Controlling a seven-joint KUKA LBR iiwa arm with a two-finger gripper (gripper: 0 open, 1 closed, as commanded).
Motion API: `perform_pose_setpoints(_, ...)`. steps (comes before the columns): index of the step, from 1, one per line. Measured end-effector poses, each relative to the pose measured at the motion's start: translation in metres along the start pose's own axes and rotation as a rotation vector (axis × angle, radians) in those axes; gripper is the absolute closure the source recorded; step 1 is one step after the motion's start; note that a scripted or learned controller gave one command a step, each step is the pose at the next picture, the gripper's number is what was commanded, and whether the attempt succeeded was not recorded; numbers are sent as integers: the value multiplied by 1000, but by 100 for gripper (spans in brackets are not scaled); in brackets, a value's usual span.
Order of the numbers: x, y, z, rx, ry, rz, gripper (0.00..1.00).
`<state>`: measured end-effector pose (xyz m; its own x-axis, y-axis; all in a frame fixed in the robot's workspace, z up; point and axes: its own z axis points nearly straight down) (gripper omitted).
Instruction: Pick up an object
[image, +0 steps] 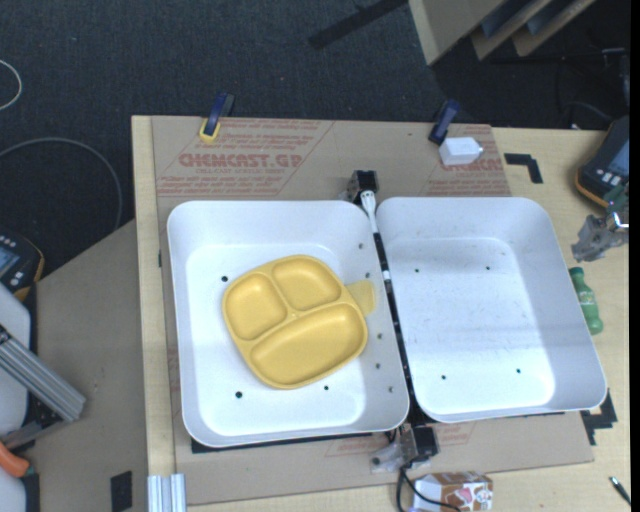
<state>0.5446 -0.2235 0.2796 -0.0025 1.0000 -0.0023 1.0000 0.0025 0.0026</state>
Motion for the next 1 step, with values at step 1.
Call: perform_pose_setpoints(1,0,-1,20,6,4,2,100)
